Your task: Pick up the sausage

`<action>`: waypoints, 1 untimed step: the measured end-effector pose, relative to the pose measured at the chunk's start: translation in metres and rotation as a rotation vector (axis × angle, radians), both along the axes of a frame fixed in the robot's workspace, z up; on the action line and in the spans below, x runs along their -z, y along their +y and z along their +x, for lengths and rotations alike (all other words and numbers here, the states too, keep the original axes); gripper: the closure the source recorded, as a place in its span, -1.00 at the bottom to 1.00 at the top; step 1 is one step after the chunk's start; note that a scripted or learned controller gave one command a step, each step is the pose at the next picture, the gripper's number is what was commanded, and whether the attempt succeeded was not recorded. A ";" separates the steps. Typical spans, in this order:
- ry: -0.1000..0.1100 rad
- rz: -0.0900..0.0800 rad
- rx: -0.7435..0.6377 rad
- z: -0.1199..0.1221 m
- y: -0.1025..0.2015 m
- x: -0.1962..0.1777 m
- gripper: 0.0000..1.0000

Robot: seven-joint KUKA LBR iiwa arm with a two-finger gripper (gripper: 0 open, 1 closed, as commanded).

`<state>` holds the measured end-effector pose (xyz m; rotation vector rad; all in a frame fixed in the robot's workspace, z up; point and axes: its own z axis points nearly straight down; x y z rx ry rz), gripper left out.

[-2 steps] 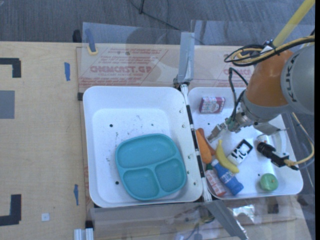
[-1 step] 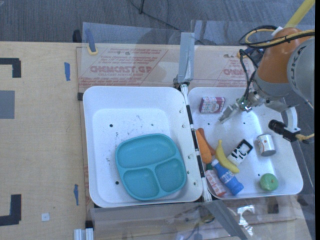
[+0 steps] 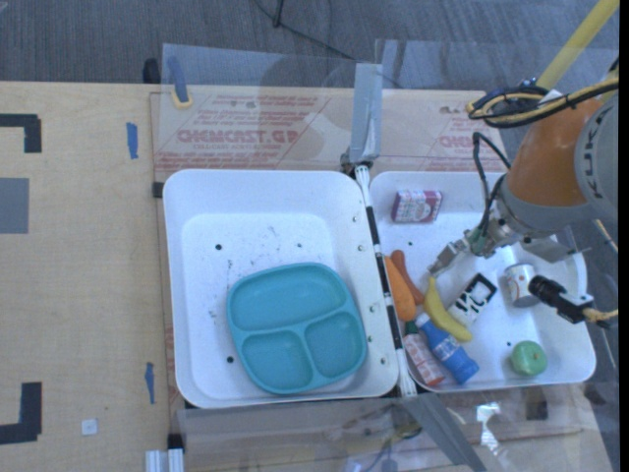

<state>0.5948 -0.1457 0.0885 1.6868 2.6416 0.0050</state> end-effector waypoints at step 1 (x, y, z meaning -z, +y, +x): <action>0.012 0.001 -0.046 0.072 0.000 0.001 -1.00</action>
